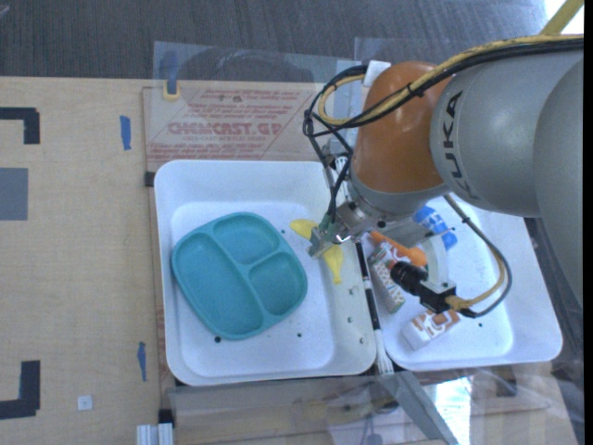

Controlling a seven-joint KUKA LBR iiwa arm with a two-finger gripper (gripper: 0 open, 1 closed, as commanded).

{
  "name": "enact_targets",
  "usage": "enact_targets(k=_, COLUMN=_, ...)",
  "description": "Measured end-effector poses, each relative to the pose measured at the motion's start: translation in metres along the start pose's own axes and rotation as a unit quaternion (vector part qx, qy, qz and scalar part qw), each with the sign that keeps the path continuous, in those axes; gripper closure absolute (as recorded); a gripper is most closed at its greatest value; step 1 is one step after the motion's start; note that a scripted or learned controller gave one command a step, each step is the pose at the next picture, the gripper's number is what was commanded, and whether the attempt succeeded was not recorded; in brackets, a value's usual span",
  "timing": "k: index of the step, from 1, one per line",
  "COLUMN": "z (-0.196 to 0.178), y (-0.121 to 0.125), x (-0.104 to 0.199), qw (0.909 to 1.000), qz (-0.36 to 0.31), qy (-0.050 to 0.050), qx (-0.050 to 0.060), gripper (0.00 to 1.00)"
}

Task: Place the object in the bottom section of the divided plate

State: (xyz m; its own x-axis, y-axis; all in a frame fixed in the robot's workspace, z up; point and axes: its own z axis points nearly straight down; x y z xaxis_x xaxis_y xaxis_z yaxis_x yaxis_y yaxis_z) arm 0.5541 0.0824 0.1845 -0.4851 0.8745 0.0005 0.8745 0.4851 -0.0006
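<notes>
Gripper [326, 239] carrying yellow object [320, 246] clamped between its fingers — just right of divided plate [239, 273]; next, moving over the bottom section.

Robot lab: KUKA arm [500, 109], taped bench [74, 248]

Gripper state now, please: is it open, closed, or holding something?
Gripper: its state cannot be told from the camera view; it sits over the yellow object at the left bin's right edge, beside the divided plate.
</notes>
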Motion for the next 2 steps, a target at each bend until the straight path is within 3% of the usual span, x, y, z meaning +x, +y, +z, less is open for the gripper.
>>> enact_targets(k=1, z=-0.012, y=0.039, x=0.089, qw=0.9999, qz=-0.012, qy=-0.001, qx=-0.002, gripper=1.00)
enact_targets(k=2, z=0.052, y=0.039, x=0.129, qw=0.9997, qz=-0.025, qy=0.000, qx=0.001, gripper=1.00)
